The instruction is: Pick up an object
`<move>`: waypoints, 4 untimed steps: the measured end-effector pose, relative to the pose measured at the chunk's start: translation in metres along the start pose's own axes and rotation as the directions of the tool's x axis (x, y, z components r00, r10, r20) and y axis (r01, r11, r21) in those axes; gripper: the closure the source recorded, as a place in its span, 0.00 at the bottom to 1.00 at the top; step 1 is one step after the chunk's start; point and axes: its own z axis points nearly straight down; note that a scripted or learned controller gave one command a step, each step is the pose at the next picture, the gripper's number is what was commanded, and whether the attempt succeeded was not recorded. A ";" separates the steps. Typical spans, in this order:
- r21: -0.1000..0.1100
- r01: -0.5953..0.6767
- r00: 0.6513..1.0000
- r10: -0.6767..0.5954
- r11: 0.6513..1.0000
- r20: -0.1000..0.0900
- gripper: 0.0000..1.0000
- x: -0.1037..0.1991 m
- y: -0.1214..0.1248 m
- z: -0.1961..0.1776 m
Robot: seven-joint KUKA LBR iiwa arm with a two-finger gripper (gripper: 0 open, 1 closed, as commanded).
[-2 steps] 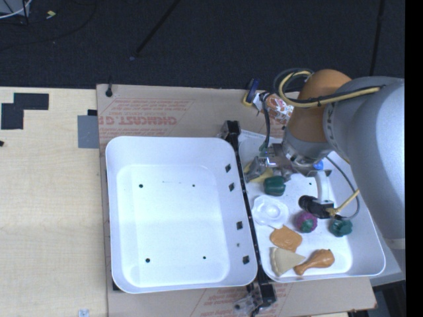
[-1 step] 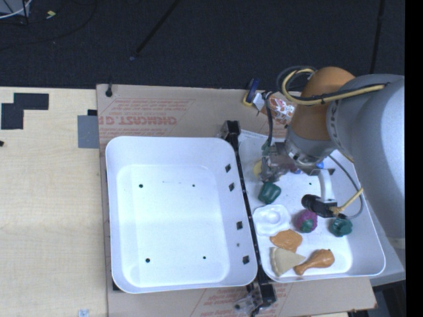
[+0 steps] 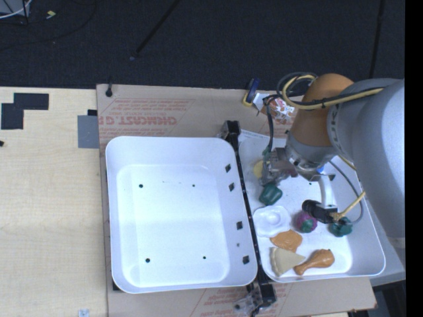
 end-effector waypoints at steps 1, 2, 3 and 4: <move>-0.003 0.001 1.000 -0.001 1.000 -0.001 1.00 0.007 0.014 -0.001; 0.000 0.001 1.000 -0.001 1.000 -0.001 1.00 0.006 0.013 -0.011; 0.002 0.002 1.000 -0.002 1.000 -0.001 1.00 0.005 0.013 -0.020; -0.006 -0.001 1.000 0.001 1.000 0.001 1.00 -0.019 0.012 -0.078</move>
